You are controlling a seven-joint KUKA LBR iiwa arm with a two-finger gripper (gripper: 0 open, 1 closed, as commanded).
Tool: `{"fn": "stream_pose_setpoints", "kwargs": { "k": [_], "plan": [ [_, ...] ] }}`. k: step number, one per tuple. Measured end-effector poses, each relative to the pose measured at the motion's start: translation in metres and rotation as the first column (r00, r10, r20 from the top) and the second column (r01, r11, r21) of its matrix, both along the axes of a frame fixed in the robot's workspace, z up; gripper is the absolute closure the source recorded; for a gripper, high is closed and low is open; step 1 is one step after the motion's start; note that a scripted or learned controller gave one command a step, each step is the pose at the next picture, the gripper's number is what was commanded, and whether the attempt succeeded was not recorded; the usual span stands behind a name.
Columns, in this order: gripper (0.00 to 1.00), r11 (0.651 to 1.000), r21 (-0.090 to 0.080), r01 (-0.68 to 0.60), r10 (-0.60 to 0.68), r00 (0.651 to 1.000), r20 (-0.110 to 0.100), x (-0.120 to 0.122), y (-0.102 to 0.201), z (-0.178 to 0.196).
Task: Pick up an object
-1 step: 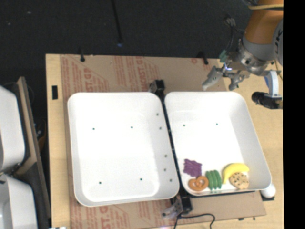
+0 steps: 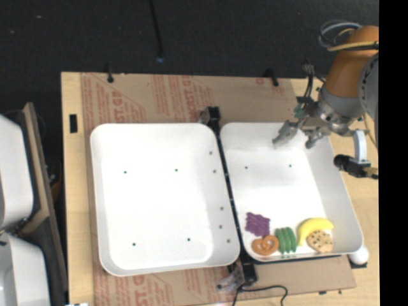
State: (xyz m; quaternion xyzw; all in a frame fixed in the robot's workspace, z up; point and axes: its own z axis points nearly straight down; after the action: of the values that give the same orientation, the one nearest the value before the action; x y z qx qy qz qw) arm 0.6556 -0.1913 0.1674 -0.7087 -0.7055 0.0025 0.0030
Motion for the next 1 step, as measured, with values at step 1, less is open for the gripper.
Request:
{"fn": "stream_pose_setpoints", "kwargs": {
  "k": [1],
  "plan": [
    [0.00,1.000,0.000,0.001,-0.001,1.000,0.003,-0.0843,-0.0275,-0.0475]
  ]
}}
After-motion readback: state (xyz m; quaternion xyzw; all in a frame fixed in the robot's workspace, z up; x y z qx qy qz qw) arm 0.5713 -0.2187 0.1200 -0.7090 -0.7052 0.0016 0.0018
